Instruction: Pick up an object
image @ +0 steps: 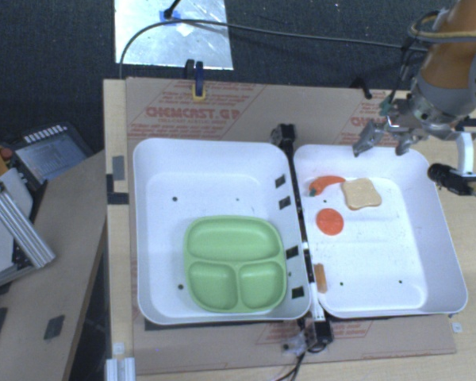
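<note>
**Gripper open & empty above far rim of right bin**

Nearest cam: small tan stick-shaped piece (320, 277) at left edge of right bin (428, 292), just beside the divider w/ black clips. Left bin (155, 173) holds a green 3-compartment plate (234, 262), sitting toward its near-right corner; nothing on the plate.

Right bin items, all in far-left part:
- orange-red round slice (329, 221), flat on bin floor
- tan toast-shaped piece (360, 194), just right of & slightly beyond the slice, not touching it
- orange-red curved piece, pepper- or carrot-like (325, 183), just left of toast; looks to touch or nearly touch its edge, can't tell which

Gripper (383, 144) hangs over far rim of right bin, beyond and a bit right of the toast, apart from all items. Two fingers (366, 140) spread apart pointing down, nothing betw them. Arm (456, 46) w/ orange band comes in from upper right.

Bins sit on a cardboard sheet (222, 109) w/ red print. Beyond it: shiny foil-like sheet (174, 18) on dark floor, black cable running across. Left: grey box w/ vents (46, 153) on a side table.
</note>
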You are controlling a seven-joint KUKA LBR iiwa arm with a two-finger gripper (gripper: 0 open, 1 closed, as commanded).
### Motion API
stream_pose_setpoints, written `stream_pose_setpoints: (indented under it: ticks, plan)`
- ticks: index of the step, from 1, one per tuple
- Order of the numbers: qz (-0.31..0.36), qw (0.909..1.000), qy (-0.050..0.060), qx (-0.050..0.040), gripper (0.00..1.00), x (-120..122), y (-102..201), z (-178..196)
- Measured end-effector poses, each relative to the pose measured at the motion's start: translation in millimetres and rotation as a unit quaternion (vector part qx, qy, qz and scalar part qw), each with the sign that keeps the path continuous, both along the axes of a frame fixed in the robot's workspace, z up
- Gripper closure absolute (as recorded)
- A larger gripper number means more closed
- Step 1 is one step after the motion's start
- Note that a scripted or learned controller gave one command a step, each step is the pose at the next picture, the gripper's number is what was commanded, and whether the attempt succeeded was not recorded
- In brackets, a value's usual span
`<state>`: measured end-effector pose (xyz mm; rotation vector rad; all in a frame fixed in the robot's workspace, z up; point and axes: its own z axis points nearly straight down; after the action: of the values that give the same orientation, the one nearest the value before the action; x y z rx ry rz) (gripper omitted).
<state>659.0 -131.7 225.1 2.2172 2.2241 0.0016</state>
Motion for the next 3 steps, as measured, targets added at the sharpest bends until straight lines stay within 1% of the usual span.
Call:
stream_pose_setpoints:
  ticks: [1, 2, 3]
  plan:
    - [0.0, 1.0, 0.002, 0.0003, 0.0, -1.3, 4.8, -61.8]
    - [-0.001, 1.0, 0.002, -0.0001, 0.0, 3.2, -4.0, -114.3]
    - [-0.001, 1.0, -0.003, -0.0015, 0.0, 6.7, -5.6, -134.4]
